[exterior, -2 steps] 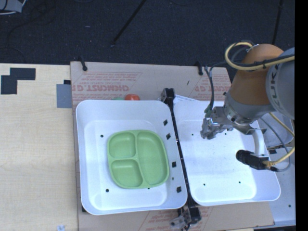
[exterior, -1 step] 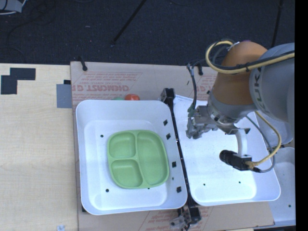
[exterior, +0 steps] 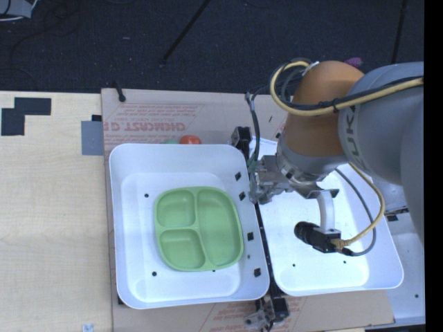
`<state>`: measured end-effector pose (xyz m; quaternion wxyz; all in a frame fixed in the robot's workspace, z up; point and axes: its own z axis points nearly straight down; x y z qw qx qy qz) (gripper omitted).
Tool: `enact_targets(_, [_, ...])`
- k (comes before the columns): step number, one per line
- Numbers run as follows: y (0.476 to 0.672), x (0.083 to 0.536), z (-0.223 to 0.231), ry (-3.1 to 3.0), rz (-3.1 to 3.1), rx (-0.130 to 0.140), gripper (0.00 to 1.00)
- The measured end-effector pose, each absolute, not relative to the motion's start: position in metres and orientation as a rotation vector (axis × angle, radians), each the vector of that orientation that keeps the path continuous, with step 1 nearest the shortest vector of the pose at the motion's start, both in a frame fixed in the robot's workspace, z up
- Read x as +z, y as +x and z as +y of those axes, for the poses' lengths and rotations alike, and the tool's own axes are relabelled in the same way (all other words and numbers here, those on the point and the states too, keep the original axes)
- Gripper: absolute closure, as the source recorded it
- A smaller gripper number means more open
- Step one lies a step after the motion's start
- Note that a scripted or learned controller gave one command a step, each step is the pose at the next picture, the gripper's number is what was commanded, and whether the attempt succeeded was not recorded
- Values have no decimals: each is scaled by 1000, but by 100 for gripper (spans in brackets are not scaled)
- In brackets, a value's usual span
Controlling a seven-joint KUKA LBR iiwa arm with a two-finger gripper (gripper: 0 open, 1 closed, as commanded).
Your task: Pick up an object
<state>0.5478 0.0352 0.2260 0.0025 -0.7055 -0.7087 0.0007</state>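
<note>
Lying flat in the left bin point(exterior: 131, 185) is a pale green divided plate point(exterior: 198, 227), a rounded rectangle with three compartments. Its long axis is being angled slightly off the bin's sides, running from upper left toward lower right, with the single long compartment on its right side. The grey arm point(exterior: 374, 126) with its orange band point(exterior: 320, 109) is being held over the right bin point(exterior: 360, 268), reaching in from the right, near the divider between the bins. The gripper point(exterior: 261, 185) is being seen just beside that divider, well apart from the plate; its state cannot be told. A small red and green object point(exterior: 185, 141) is being seen behind the left bin's far rim.
</note>
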Motion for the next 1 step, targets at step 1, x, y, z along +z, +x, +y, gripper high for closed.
enact_targets(1, [529,225,77,-2214,-2221,6,100])
